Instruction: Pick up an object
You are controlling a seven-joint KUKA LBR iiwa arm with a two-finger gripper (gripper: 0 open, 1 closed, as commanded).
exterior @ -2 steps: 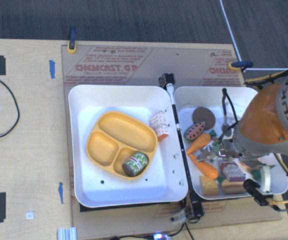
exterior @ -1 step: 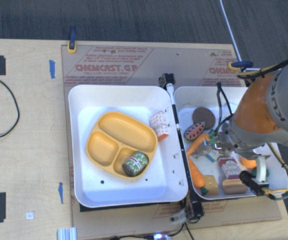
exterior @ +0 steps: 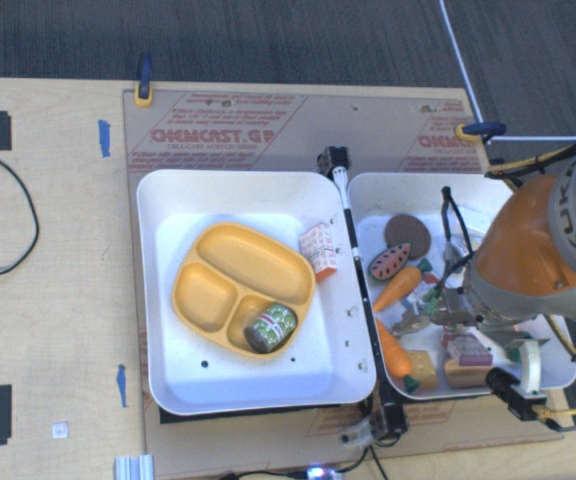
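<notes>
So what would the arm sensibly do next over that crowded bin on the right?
Probably lower a little further and close on whatever lies right beneath it. The gripper hangs low over the right bin, amid a clutter of toy food: an orange carrot just beside it, a watermelon slice beyond. Nothing is visibly between its fingers yet, so the pick seems not yet made.

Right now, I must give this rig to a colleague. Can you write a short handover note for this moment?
Gripper: low in the right bin, among the toys; finger state cannot be judged, and no object is seen held.
Right bin: carrot, watermelon slice, brown disc, another carrot near the front.
Left bin: yellow divided tray with a green can in one compartment; small red-white packet beside the tray.
Done: arm is down at the pile.
Left: grasp and lift one object.
</notes>
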